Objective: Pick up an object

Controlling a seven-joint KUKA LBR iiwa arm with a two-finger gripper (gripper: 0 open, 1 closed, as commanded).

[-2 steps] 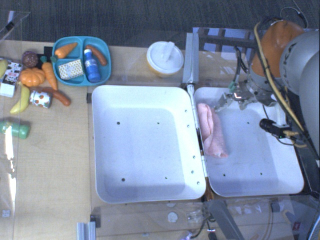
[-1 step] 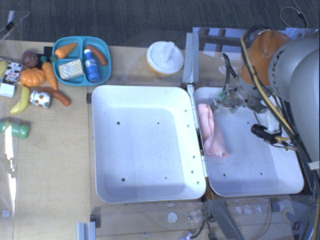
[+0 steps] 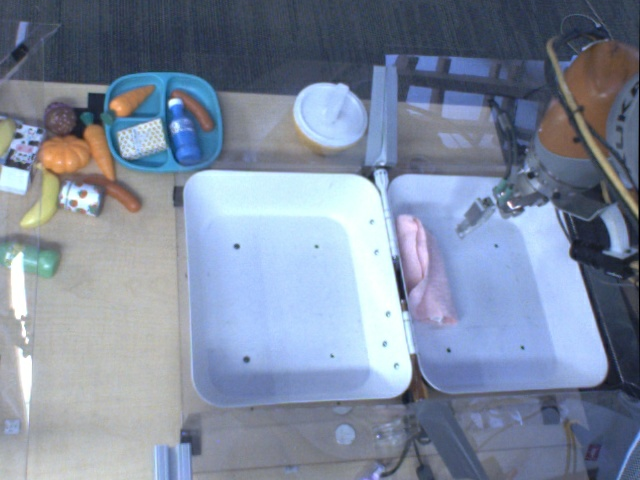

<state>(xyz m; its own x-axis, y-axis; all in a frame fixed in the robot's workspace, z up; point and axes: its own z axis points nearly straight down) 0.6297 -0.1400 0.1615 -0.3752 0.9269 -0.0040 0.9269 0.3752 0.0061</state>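
Observation:
A pink folded cloth (image 3: 422, 271) lies in the right bin (image 3: 520, 368), stretched along its left wall. My gripper (image 3: 476, 218) hangs over the upper middle of the same bin, to the right of the cloth's top end and apart from it. Nothing shows in its grasp. The grey arm with its orange band (image 3: 600, 78) reaches in from the upper right.
The left bin (image 3: 290, 368) stands beside the right one, with a metal divider (image 3: 380, 118) behind their shared edge. A white lidded cup (image 3: 330, 116) stands behind the bins. At the far left are a blue tray (image 3: 205, 93) with toy food and loose toy vegetables (image 3: 70, 158).

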